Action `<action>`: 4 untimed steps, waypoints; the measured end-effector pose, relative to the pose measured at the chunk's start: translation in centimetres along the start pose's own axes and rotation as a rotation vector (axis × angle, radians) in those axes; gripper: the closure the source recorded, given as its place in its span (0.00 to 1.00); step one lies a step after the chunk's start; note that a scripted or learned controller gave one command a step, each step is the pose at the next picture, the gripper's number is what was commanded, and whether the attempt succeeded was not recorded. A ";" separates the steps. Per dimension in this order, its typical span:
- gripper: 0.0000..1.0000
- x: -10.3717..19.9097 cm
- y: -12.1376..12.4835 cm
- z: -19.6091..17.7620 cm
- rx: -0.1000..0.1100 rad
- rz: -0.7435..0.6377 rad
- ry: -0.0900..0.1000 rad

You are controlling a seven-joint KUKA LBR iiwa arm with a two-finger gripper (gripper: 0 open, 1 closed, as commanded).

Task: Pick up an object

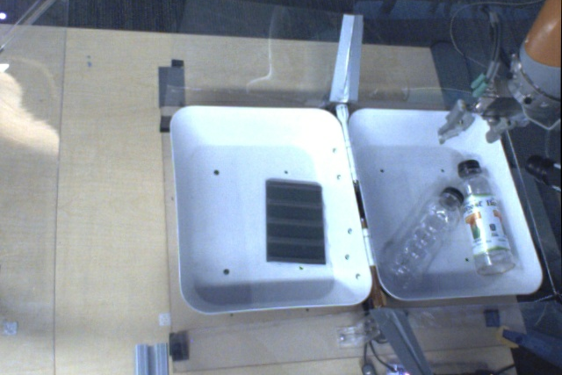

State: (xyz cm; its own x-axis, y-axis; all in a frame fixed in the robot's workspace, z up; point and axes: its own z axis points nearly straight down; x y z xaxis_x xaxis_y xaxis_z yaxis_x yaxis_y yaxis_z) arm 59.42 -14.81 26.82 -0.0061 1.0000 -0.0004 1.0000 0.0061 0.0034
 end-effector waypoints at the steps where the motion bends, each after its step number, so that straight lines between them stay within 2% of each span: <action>1: 0.00 -5.2 2.7 4.0 -0.002 -0.075 -0.002; 2: 0.00 -5.7 1.0 12.4 0.000 -0.125 0.000; 3: 0.00 -6.1 -0.9 15.3 -0.048 -0.186 -0.023; 4: 0.00 -5.6 -0.6 17.9 -0.009 -0.340 -0.004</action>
